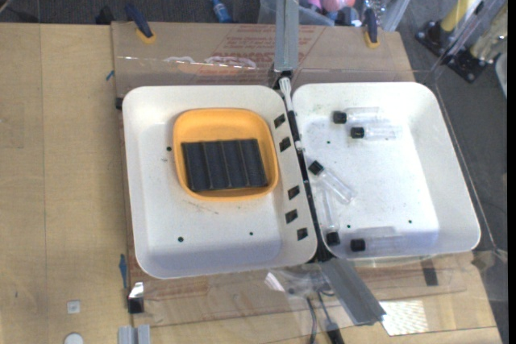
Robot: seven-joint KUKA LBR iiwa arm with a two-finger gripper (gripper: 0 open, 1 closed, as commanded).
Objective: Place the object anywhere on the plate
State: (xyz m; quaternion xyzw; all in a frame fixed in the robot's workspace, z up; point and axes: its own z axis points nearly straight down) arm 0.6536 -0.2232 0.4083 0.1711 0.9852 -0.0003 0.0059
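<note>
Whether the hand is wide, narrow or holding anything cannot be told. Since the arm comes in from the right, its near side is the shallow white right bin (419, 173). There lie three clear plastic tubes with black caps: one near the far edge (367, 127), one by the divider (332, 183) and one at the near edge (367, 242).

Across the divider, in the shallow white left bin (153, 230), sits the rounded-square orange plate (187, 129). A dark ribbed rectangular block (224, 165) lies flat on it, long axis running left to right. If that block is the task's thing, it is already placed. Both bins rest on the pale wooden table (56, 173).
</note>
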